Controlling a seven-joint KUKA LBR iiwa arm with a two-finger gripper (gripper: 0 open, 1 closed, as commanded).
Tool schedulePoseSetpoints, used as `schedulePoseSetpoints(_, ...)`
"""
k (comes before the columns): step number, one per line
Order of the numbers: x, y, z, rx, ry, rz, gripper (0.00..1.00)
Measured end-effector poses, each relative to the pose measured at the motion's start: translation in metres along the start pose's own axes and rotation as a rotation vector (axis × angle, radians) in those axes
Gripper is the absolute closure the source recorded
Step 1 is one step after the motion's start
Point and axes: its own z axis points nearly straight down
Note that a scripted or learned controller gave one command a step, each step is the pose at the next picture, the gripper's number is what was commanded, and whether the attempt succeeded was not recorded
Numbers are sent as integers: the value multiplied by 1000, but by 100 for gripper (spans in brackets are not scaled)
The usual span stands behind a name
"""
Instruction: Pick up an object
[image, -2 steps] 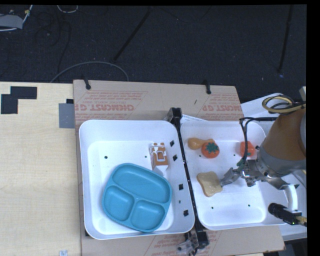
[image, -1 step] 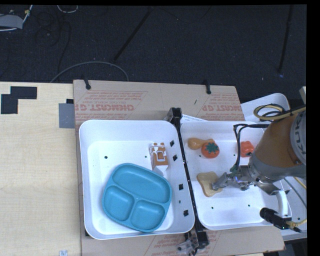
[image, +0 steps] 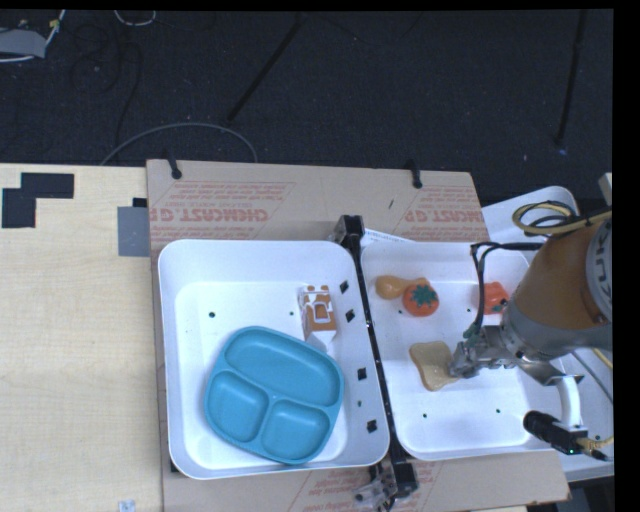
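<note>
Claw (image: 466, 362) down in right bin (image: 500, 440), touching tan flat piece's (image: 432, 363) edge, finger state unreadable from here; piece lies on bin floor, so no lift yet, pick undone.

Your arm (image: 565, 290) reaches in from the right, wrist bent down, gripper (image: 466, 361) low at its left end

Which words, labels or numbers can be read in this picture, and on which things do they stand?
"CHEMCSZT. G.P": red print, seen upside down, on the brown cardboard sheet behind the left white plastic bin; the reading is uncertain.
The same red print is repeated behind the right white bin, too blurred to confirm.
</note>
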Motion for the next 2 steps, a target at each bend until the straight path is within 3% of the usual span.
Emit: schedulePoseSetpoints(2, -2, 14, -107, -1, -7, -5, 100)
